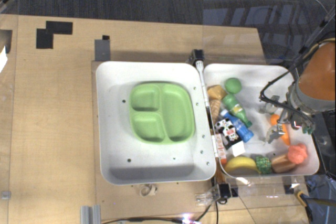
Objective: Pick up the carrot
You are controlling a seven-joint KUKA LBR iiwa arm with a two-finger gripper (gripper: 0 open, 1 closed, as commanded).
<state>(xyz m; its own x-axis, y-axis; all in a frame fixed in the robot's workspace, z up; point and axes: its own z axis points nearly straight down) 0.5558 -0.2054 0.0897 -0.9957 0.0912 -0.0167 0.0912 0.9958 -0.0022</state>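
Carrot [282, 132] — orange, lying in the right bin [262, 70] near its right wall, directly beneath the jaws; part of it is being covered by the metal parts above.

Going left to right:

- Tabletop [52, 128]: bare wood, carrying both bins side by side so the arm can be reaching either from the right.
- Left bin [107, 113]: holding a green divided plate [160, 112], sitting flat near the middle, likely waiting as a drop-off spot.
- Right bin, left wall: a tan bread-like item [215, 93], a green bottle [235, 106], a blue bottle [240, 128] and a black-and-white carton [227, 131] are crowding together, touching.
- Upper part: a green ball [232, 85], just beside the bottle top.
- Near edge: a banana [240, 164], a green cob-like piece [263, 164], a brown item [282, 164] and a pink item [297, 153] are lining up along the rim.
- Gripper [278, 127]: hanging over the carrot — whether the jaws are wide, narrow or holding anything cannot be told, since the view is too small and cluttered here.
- Arm [319, 78]: reaching in from the right, its orange band sitting above the wrist.

Judgement: the descent-and-grasp step appears to be under way; the carrot is lying apart from the clutter, which should be easing the pick.
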